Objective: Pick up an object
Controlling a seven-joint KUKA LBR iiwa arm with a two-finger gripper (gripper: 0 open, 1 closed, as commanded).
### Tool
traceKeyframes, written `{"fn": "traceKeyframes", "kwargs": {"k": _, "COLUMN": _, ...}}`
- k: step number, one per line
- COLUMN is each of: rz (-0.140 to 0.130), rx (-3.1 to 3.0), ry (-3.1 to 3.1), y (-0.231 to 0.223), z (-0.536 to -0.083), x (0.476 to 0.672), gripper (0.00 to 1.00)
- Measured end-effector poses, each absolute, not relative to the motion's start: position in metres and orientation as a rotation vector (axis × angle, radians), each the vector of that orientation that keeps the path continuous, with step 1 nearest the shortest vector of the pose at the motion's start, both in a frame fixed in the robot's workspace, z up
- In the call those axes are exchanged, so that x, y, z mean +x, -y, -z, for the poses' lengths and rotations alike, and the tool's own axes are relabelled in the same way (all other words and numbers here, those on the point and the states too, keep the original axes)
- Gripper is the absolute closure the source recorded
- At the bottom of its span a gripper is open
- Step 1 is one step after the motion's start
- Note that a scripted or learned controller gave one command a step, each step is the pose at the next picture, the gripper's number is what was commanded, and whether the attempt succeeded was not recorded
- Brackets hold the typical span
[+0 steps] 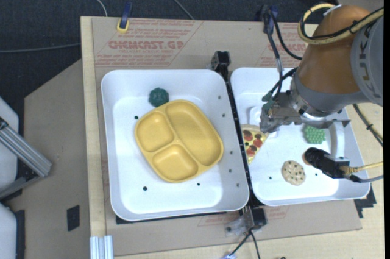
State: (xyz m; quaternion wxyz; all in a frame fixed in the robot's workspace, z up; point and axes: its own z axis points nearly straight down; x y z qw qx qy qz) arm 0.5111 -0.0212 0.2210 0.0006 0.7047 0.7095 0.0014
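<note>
Pizza slice (251,142), a small toy wedge with a tan crust and red and yellow flecks on top, lies flat in the right bin (274,192), close against that bin's left wall. Up and to the right of it in the view hangs the hand (270,119), grey metal, low over the bin floor and near the slice; whether it is open or closed cannot be told from this angle. The same bin holds a round, pale-brown cookie (293,172) with dark specks and a light green knobbly piece (315,133), partly hidden under the arm. The left bin (119,130), smooth glossy white with rounded corners, holds a yellow three-compartment plate (178,139) and, just beside its upper edge, a dark green bumpy lump (159,95). Both bins sit on the bench (152,38), a tan board printed in red.
</note>
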Motion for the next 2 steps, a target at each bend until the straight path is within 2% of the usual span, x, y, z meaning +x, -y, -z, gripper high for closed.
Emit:
{"fn": "traceKeyframes", "kwargs": {"k": 1, "rz": -0.003, "rx": 2.214, "ry": -2.228, "y": -0.027, "z": -0.212, "x": 0.526, "gripper": 1.0}}
{"fn": "traceKeyframes", "kwargs": {"k": 2, "rz": -0.005, "rx": 2.214, "ry": -2.227, "y": -0.078, "z": -0.225, "x": 0.537, "gripper": 1.0}}
